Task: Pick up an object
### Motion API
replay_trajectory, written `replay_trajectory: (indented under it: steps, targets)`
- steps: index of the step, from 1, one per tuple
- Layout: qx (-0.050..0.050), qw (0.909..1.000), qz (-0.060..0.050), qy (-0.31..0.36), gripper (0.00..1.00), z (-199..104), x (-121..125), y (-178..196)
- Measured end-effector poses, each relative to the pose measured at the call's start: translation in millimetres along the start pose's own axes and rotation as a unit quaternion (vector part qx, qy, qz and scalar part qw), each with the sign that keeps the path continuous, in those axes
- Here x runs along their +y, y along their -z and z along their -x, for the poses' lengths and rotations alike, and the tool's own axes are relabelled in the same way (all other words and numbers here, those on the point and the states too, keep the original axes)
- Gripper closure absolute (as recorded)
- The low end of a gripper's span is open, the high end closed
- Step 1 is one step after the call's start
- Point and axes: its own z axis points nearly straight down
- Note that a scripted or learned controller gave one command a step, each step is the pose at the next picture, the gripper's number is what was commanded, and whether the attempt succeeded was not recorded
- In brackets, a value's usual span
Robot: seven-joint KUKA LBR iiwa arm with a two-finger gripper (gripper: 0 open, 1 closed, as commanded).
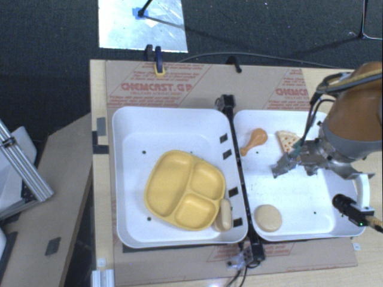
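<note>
Writing: "CHEMCAST GP" in red on the board (157, 87) at 12 o'clock
Gripper (282, 168): right bin (299, 220), jaws state unclear
Cracker (288, 140): 12 o'clock of gripper

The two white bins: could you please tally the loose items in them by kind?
Divided yellow tray: 1
Toy drumstick: 1
Cracker-like wedge: 1
Round tan bun: 1
Pale oblong piece beside the tray: 1
Total: 5

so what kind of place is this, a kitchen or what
Probably a robot grasping test bench, not a kitchen: two white bins hold toy food and a yellow divided plate, on a protective-film board, with a robot arm reaching in.
</note>
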Motion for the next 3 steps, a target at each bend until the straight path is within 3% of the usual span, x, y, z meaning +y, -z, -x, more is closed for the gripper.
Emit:
replay_trajectory:
  steps: [1,3]
  targets:
    - [-0.001,1.0000,0.006,0.001,0.00,0.0,2.5,5.3]
    - [0.000,1.0000,0.004,0.000,0.00,0.2,1.5,-96.5]
